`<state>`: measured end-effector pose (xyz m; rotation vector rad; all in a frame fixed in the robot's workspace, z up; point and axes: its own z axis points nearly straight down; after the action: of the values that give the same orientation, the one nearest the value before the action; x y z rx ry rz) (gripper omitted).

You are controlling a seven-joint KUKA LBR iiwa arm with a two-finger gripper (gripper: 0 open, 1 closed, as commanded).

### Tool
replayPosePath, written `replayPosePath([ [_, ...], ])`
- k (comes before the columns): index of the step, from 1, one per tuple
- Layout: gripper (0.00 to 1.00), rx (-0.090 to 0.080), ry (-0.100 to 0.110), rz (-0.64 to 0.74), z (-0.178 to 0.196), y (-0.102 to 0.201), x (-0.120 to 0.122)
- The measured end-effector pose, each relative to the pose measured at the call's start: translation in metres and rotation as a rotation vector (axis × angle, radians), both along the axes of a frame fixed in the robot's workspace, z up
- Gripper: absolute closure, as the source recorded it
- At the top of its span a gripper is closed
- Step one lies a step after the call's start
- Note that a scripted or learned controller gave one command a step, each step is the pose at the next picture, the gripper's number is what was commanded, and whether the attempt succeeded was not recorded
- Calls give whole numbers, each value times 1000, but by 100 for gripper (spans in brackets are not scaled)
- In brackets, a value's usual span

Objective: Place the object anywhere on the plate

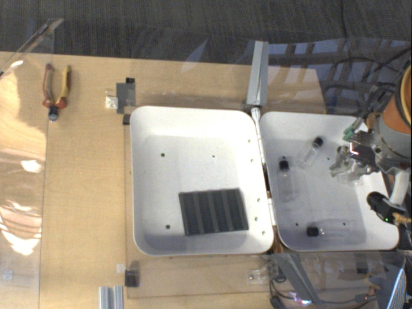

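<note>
Three clear vials (286, 176) lying loose in right bin (322, 237), dark ribbed plate (213, 212) in left bin (148, 172); gripper (351, 163) low over right bin, opening unclear, nothing visibly held; pick stage, secure grasp needed next.

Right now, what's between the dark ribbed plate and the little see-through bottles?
From above, the two bins' walls sit between the plate and the bottles.

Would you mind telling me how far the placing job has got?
Nothing looks placed yet: the dark ribbed plate in the left bin carries nothing. The gripper hangs over the right bin, where clear vials lie. Picking one and carrying it over remains.
</note>
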<state>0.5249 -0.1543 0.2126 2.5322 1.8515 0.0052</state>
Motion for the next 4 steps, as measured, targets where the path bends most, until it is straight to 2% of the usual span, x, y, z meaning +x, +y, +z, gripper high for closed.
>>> replayPosePath([
  [1,100,2,4,-78,-29,85,38],
  [2,100,1,1,269,-27,150,58],
  [3,100,1,-1,318,106,223,92],
  [4,100,-1,4,852,3,277,144],
])
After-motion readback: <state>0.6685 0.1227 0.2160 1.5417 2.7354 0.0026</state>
